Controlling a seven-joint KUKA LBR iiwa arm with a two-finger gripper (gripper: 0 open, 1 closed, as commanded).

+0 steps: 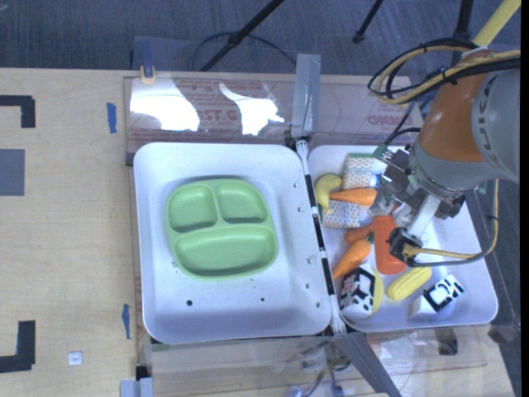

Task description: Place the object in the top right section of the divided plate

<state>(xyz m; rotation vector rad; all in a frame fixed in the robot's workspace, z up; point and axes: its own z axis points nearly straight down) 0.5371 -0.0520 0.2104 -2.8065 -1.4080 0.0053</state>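
Note:
The green divided plate (221, 227) lies in the left bin (157, 304), with two small sections at the back and one wide section in front; all three hold nothing. My gripper (388, 195) hangs low over the right bin (479, 304), above a heap of toy food. Just to its left lies an orange carrot (354, 196), and a red-orange piece (385, 251) sits right under the wrist. From this angle nothing is visibly held.
The right bin also holds a yellow banana (326, 188), patterned blocks (361, 172), two more carrots (355, 253), a yellow corn (409, 284) and two black-and-white items (359, 292). A raised divider (314, 222) separates the bins.

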